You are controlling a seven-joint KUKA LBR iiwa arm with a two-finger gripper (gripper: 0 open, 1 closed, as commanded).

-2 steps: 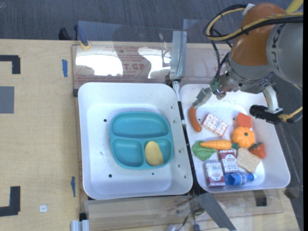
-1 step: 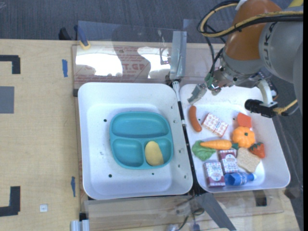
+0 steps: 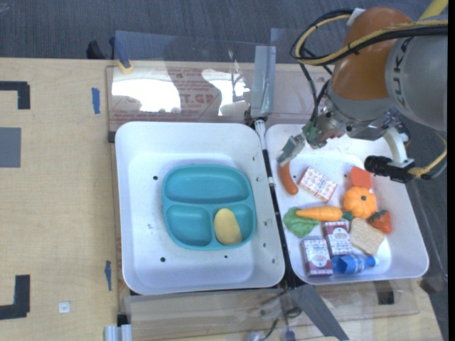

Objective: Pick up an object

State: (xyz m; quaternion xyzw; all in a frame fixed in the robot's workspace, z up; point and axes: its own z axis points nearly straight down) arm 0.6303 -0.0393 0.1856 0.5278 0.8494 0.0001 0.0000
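Observation:
My gripper (image 3: 303, 143) hangs over the top left corner of the right bin (image 3: 416, 251), open, with nothing between its fingers. Just below it lies a red-orange sausage (image 3: 288, 179). Further in the bin are a white and red carton (image 3: 318, 183), an orange fruit (image 3: 360, 202), a red-orange block (image 3: 360, 177), a carrot (image 3: 320, 213) on a green leaf (image 3: 298, 224), a slice of toast (image 3: 366, 238), a small red fruit (image 3: 382, 221), two red boxes (image 3: 315, 254) (image 3: 337, 236) and a blue bottle (image 3: 353, 263).
The left bin (image 3: 135, 190) holds a teal divided tray (image 3: 206, 187) with a yellow oval fruit (image 3: 227, 226) in its lower right compartment. A grey divider (image 3: 263, 91) stands behind the bins' shared wall. Cables loop over the arm's orange band (image 3: 370, 55).

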